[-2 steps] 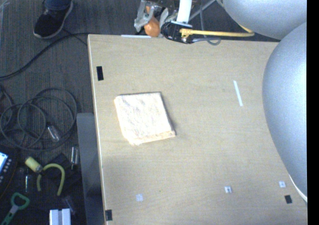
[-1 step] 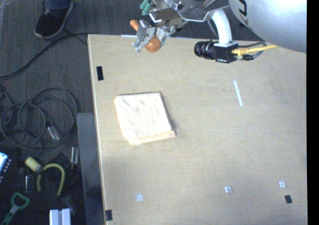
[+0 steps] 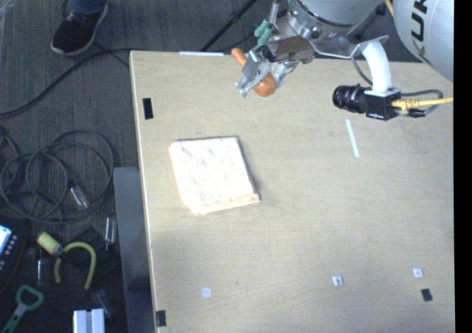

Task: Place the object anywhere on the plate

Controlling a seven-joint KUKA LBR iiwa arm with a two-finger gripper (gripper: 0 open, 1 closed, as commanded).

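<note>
Up near the bench's far edge, a small orange object (image 3: 264, 87), rounded and smooth, sits pinched between the fingers of the gripper (image 3: 255, 79), with another orange bit (image 3: 237, 54) poking out behind the fingers. Toward the left side of the bench (image 3: 310, 236) lies the plate (image 3: 213, 174), a flat, squarish, pale slab with a rough, crumbly-looking top and soft corners, well apart from the gripper. Bare, smooth tan board spreads wide around it, to the near edge and right side.
</note>
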